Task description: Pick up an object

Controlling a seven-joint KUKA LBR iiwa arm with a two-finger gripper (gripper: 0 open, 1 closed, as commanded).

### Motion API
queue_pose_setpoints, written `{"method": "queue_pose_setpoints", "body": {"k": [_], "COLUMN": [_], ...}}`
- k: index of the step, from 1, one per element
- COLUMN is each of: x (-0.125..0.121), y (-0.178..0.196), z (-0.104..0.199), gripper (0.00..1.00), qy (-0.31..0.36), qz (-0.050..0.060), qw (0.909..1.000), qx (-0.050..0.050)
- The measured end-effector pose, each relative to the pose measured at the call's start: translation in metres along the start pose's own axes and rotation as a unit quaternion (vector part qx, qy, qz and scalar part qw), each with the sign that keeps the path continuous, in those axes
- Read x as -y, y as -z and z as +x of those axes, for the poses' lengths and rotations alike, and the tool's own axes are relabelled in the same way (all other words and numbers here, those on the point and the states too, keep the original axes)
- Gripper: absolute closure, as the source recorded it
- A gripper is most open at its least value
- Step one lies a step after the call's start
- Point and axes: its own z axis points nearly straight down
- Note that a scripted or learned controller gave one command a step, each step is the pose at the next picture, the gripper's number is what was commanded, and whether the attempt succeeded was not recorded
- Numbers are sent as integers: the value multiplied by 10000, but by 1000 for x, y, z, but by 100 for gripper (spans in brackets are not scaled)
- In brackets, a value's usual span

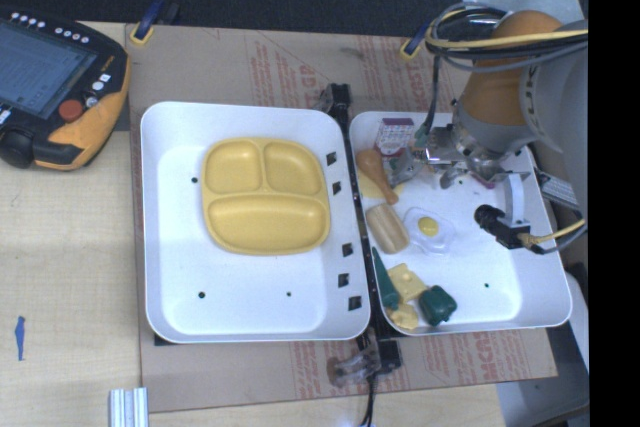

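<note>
My gripper (408,163) hangs low over the back left part of the right bin (520,300), under the grey arm with its orange band (500,90). Just left of it lie a small box with a pink label (394,132) and a tan, carrot-like piece (371,175). Further forward sit a tan bread roll (387,228), a toy fried egg (428,226), yellow cheese-like pieces (404,283) and a dark green piece (437,304). I see nothing held in the gripper.
The left bin (180,305) holds a yellow divided plate (267,195). A teach pendant (55,95) lies on the bench at far left. Black cabling (505,227) from the arm loops over the right bin's right half.
</note>
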Motion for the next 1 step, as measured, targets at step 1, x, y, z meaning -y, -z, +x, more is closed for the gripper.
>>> {"method": "queue_pose_setpoints", "body": {"k": [1], "x": [111], "y": [-15], "z": [14], "gripper": [0], "qy": [-38], "qz": [7], "qw": [10000], "qx": [11]}}
